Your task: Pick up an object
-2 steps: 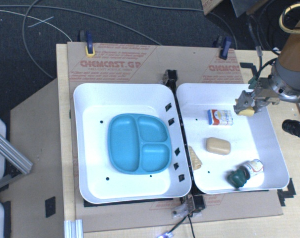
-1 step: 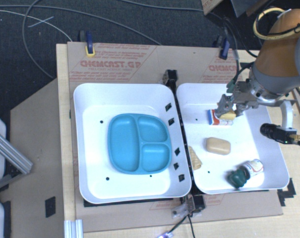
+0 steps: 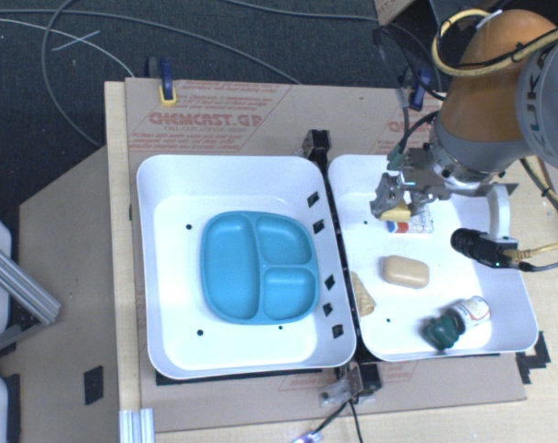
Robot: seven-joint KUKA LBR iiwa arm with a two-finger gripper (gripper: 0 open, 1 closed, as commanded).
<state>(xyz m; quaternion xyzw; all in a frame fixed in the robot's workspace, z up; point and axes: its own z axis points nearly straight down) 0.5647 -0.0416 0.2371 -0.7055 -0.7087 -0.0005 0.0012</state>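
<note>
The end effector hides most of a small yellow-and-red object beneath it; finger state cannot be told.

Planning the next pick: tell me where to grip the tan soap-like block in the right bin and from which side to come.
Take the tan block across its short width, at mid-length, coming straight down from above. It lies flat, long axis roughly left-right in the view, with bare right bin floor on all sides, so the tool likely has room to straddle it.

Bright even overhead light, soft faint shadows, white bins near glare — slightly soft focus
</note>
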